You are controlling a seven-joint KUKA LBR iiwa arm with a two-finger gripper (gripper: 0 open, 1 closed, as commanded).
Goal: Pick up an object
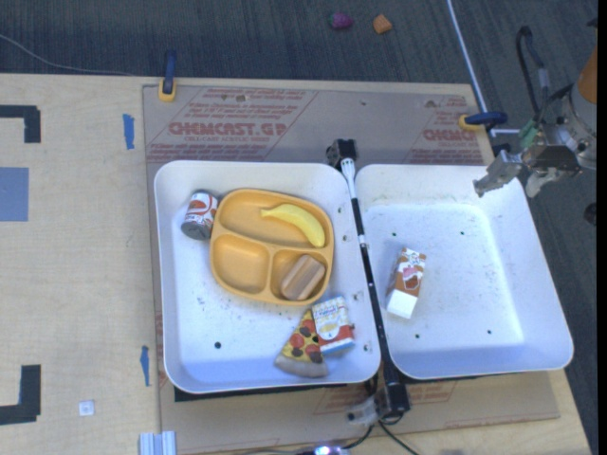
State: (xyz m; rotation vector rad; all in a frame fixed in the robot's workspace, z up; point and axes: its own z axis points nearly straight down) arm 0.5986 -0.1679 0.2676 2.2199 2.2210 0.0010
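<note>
- The claw (513, 174) is at the right edge of the frame, above the upper right corner of the right bin (531, 282); its fingers stand apart and nothing is between them.
- A small carton (408, 283) lies in the left part of the right bin, well apart from the claw.
- In the left bin (180, 330) there is a yellow divided plate (237, 259) with a banana (296, 222) in the upper compartment and a brown bread-like piece (302, 276) in the lower right compartment.
- A can (198, 215) lies touching the left side of the plate.
- Below the plate, a second small carton (332, 324) lies just beside a pizza slice (303, 345).
</note>
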